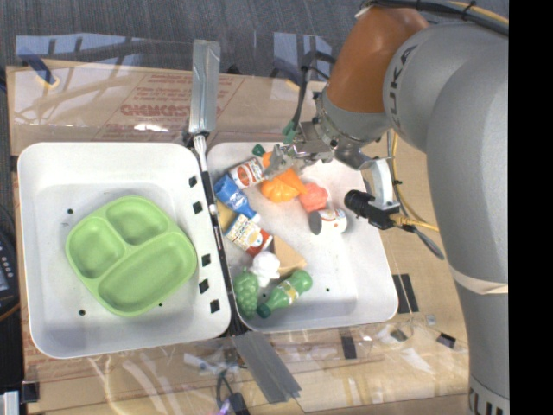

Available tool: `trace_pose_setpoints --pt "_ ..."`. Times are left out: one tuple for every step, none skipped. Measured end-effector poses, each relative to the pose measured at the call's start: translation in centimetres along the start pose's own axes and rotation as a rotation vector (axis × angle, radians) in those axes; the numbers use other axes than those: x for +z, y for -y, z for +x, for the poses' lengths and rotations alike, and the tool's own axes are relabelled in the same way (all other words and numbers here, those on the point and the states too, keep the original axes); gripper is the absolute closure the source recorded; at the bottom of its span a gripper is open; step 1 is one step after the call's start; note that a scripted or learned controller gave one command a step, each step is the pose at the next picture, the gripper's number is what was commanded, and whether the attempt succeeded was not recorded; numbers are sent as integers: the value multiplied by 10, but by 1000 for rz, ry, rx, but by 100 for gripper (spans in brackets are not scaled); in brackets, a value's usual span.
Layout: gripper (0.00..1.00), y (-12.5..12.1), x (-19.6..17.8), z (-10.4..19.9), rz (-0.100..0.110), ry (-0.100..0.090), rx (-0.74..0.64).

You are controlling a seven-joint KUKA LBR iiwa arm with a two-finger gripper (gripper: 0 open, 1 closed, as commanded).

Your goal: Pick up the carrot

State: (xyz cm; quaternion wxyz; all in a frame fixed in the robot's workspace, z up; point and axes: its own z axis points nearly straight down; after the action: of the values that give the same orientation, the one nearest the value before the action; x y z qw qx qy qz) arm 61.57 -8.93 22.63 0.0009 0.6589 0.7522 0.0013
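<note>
**Arm low over the right bin's far edge, carrot somewhere in the crowd**

The big grey KUKA arm with its orange band [367, 59] reaches in from the right, and its two-finger gripper [298, 150] sits down at the far side of the shallow white right-hand bin [371, 275]. It is right among the toys there, but the wrist hardware covers the tips, so I cannot tell whether the jaws are apart, together or clamped on anything.

Just below the gripper lies a bright orange plastic lump [282, 186], the best candidate for the carrot, though its shape is too soft to call for certain; it rests on the bin floor. Touching it on the right is a reddish-pink plastic piece [314, 197]. To the left, a small red-and-white labelled bottle [246, 173] lies tilted, and beside it a blue packet [233, 194]. Nearer the front, a green plastic vegetable cluster [272, 294] sits against the bin's near wall.

In the left white bin [52, 318], a light green divided plate with three compartments [131, 253] lies flat, well apart from the gripper.
</note>
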Motion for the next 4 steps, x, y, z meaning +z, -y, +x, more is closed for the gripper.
trace_pose_setpoints --pt "0 1 2 -1 5 0 1" --pt "0 28 65 -62 8 -1 -190" --pt "0 28 125 -7 -3 6 -101" --pt "0 -18 32 13 0 1 -178"
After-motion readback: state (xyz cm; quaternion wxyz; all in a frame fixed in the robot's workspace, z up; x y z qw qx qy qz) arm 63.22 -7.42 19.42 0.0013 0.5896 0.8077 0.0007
